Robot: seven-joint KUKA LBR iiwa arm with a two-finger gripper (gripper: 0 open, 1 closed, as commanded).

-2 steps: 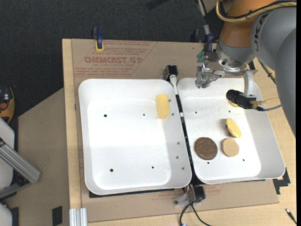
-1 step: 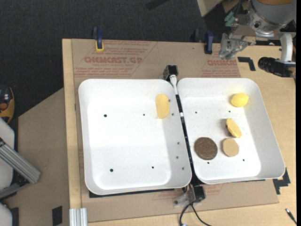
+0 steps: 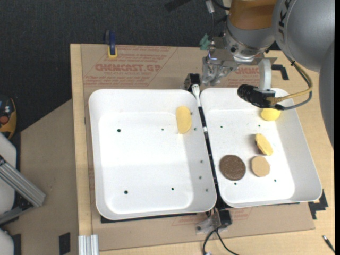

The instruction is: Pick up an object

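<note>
White plastic bins sit side by side on a brown bench board [image 3: 133,62], and the gripper [image 3: 219,70] hangs above the far edge of the right bin [image 3: 303,163], close to the seam where the two bins meet; whether it is released or clenched I cannot tell from this angle. Candidates lie mostly in that right bin: a yellow ball [image 3: 270,113] near its far edge beside a black fitting [image 3: 255,95], a yellow wedge [image 3: 263,144] toward the middle, and a dark brown disc [image 3: 232,167] just beside a tan disc [image 3: 260,166] near the front edge. A pale yellow piece [image 3: 183,119] rests against the right wall of the left bin [image 3: 106,158]. Picking well probably means choosing something standing apart, such as that piece or the wedge, centring over it, and descending straight so the flat discs do not slide away.
</note>
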